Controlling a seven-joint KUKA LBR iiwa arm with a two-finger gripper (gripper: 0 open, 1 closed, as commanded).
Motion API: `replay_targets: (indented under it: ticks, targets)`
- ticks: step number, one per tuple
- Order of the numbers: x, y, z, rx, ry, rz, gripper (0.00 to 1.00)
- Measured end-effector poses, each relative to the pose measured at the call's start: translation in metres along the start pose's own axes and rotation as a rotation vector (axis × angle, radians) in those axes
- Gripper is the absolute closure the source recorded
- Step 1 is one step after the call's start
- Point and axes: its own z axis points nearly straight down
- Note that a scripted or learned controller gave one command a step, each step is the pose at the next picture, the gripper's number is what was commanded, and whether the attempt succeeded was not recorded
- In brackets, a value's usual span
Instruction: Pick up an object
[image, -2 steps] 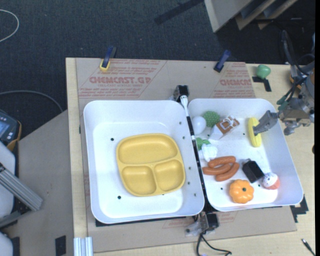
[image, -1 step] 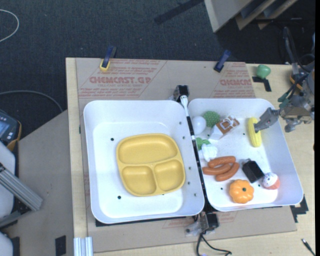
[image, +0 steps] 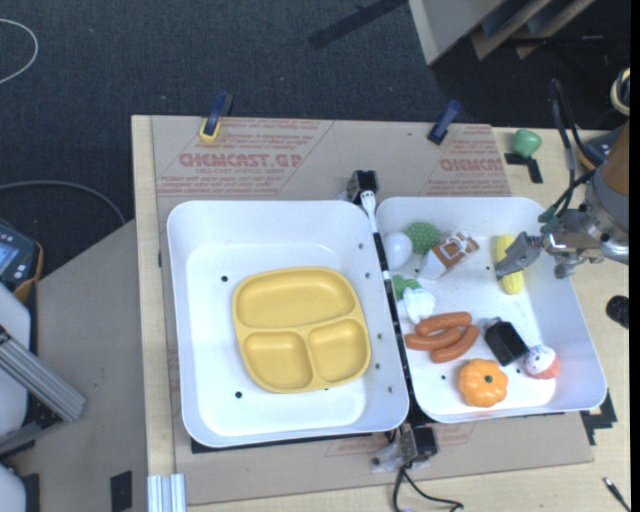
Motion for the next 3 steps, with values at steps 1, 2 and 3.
replay_targets:
  ticks: [1, 2, 3]
  targets:
    - [0.002, 0.002, 0.064, 0.002, 0.001, 0.0, 0.0]
    - [0.002, 0.004, 0.106, 0.0, 0.0, -0.001, 0.0]
    - [0.003, 0.003, 0.156, 0.001, 0.001, -0.001, 0.0]
